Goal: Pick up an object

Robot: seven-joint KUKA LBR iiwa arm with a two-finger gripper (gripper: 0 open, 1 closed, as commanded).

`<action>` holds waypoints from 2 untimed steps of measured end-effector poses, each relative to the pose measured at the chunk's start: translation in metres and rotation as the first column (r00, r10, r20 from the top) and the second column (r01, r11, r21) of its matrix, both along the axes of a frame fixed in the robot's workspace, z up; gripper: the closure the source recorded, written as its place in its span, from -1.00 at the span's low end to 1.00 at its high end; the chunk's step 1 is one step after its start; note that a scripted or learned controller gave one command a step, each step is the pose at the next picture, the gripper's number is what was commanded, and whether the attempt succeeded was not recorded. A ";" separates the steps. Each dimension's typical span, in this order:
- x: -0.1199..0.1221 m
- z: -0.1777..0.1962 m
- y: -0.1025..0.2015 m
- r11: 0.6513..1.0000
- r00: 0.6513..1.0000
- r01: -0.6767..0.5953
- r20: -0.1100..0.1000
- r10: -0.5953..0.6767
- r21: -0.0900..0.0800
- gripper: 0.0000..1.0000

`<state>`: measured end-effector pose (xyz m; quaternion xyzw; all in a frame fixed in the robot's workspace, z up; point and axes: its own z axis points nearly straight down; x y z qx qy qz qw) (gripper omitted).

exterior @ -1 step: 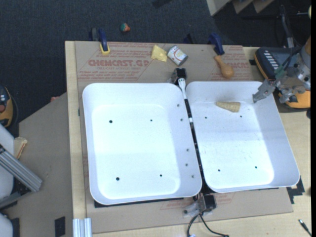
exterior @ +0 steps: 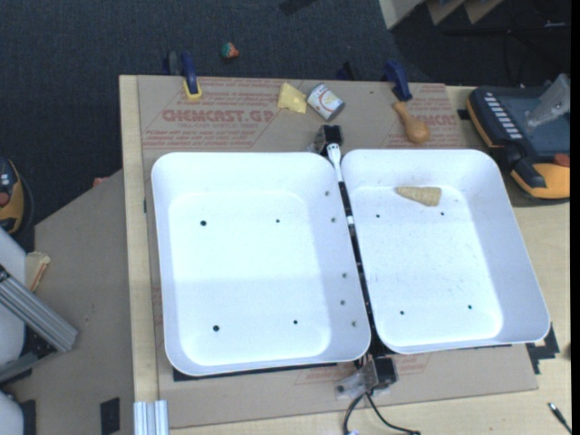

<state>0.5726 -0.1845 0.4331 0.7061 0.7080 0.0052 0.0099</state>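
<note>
**Tan piece lies in the right bin**

You cannot tell how the jaws stand. The thing for you to pick, a tan wedge-shaped piece (exterior: 418,194), lies in the right bin (exterior: 518,259), in its far part and near the middle of its far wall. The left bin (exterior: 161,243) sits touching the right one along their shared edge. Beyond the bins, on the table (exterior: 136,152), you have a yellow wedge (exterior: 292,99) just beside a small pale box (exterior: 324,101), and further right a wooden-handled tool (exterior: 410,123). Two blue clamps (exterior: 189,72) grip the table's far edge. A black and orange handset (exterior: 517,143) rests at the far right.
</note>
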 end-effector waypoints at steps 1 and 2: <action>-0.045 0.109 -0.043 1.000 1.000 0.008 -0.006 -0.008 -0.002 -1.00; 0.008 -0.018 0.021 1.000 0.999 -0.005 -0.032 0.005 0.012 -1.00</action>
